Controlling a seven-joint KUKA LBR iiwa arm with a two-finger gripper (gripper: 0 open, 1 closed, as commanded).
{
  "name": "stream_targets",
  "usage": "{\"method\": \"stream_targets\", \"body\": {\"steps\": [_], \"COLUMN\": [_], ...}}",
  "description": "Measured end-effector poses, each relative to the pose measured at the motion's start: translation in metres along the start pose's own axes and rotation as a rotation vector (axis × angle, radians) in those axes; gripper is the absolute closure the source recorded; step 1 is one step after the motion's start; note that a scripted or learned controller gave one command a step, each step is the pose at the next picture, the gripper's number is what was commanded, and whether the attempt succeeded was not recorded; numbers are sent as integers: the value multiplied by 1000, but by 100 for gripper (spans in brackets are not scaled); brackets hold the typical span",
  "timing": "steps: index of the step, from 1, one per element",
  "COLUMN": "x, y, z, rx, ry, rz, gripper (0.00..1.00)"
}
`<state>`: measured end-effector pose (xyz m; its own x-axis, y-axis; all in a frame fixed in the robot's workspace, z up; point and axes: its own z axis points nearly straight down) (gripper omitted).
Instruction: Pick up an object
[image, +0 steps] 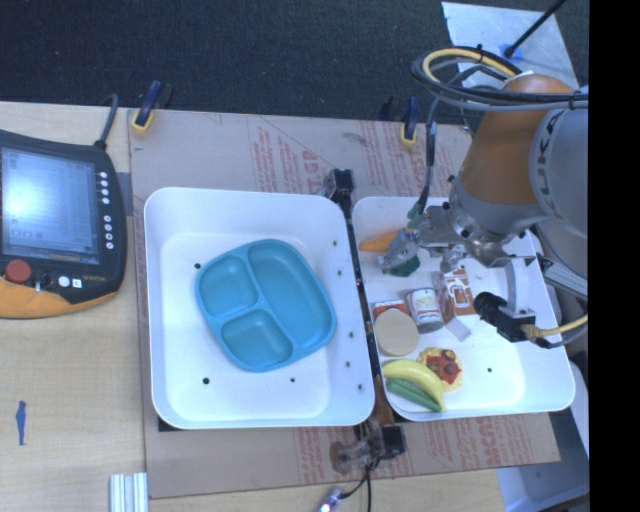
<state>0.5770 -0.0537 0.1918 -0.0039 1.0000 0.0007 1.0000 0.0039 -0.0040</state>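
Two white bins sit side by side on a brown cardboard sheet (290, 150). The left bin (170, 300) holds a blue plate (264, 303) with three sections. The plate lies flat in the middle of that bin, a bit tilted.

The right bin (520, 385) is just beside the left bin, and their edges touch. All the small toys are in this right bin. A yellow banana (410, 375) lies near the front edge of the right bin. A green toy (414, 394) lies right against the banana, on its front side. A red and yellow toy (442, 365) sits just beside the banana. A round tan disc (397, 334) lies behind the banana, close to the wall shared with the left bin. A small can (426, 308) with a red label stands next to the disc. A small red and white box (459, 292) lies next to the can. An orange carrot (380, 241) lies at the back of the right bin, near the shared wall.

The grey and orange arm (510, 160) reaches over the back of the right bin. Its gripper (408, 252) is low, just beside the carrot. A dark green thing (402, 265) sits right at the gripper tips. I cannot tell how the gripper stands, or whether it has the green thing.

A black and orange control pad with a screen (55, 225) lies well to the left of the left bin.
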Motion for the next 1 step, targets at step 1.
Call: {"method": "stream_targets", "body": {"steps": [1], "x": [-39], "y": [45], "z": [101], "rx": [2], "ry": [-2], "rz": [0], "gripper": [0]}}
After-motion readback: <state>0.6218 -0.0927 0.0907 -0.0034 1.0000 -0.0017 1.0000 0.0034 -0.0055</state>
